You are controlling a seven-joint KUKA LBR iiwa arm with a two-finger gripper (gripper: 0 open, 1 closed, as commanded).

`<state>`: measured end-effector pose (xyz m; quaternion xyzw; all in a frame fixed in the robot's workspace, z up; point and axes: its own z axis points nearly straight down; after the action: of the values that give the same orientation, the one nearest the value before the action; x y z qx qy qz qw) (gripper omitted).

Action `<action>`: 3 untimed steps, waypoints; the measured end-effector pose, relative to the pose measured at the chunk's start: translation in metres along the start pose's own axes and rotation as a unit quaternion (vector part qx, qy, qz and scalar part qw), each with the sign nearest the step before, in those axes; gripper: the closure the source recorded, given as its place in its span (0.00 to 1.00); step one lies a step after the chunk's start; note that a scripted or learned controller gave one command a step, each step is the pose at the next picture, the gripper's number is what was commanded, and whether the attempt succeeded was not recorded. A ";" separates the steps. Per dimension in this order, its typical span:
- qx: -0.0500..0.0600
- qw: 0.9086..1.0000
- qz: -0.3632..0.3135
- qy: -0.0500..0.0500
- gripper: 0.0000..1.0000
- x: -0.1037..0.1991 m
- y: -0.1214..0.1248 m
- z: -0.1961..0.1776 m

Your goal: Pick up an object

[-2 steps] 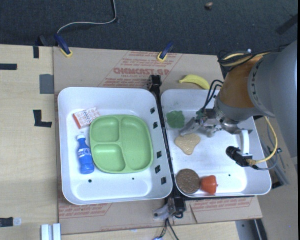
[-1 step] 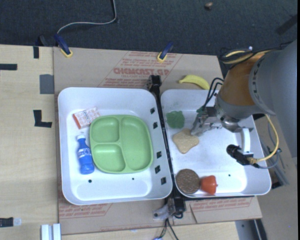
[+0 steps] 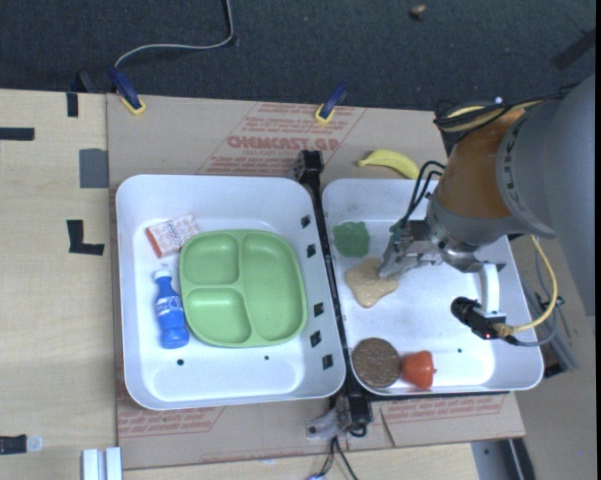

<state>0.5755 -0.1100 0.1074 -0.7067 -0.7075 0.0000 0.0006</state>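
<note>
My gripper [image 3: 392, 265] reaches down into the right bin [image 3: 500, 368], its tips right at the upper right edge of a flat tan piece [image 3: 370, 287]. A green lumpy object [image 3: 352, 238] lies just left of the gripper. Near the front of the same bin sit a brown round cookie [image 3: 376, 361] and a red tomato-like object [image 3: 418, 369], side by side. A yellow banana [image 3: 388, 162] lies on the cardboard behind the right bin.
The left bin [image 3: 140, 208] holds a green divided plate [image 3: 244, 288], a blue bottle [image 3: 168, 313] to its left and a red-and-white packet [image 3: 171, 234] behind it. A black divider [image 3: 323, 268] runs between the bins. The arm's cables [image 3: 520, 323] hang over the right bin's right side.
</note>
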 end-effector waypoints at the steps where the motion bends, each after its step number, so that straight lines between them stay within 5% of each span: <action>1: 0.000 1.000 0.000 0.000 0.00 0.000 0.000 0.000; 2: -0.005 1.000 0.001 -0.002 0.00 0.010 -0.013 0.019; 3: -0.004 1.000 0.000 0.000 0.00 0.017 0.042 0.020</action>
<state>0.6177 -0.0931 0.0874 -0.7068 -0.7074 -0.0028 -0.0026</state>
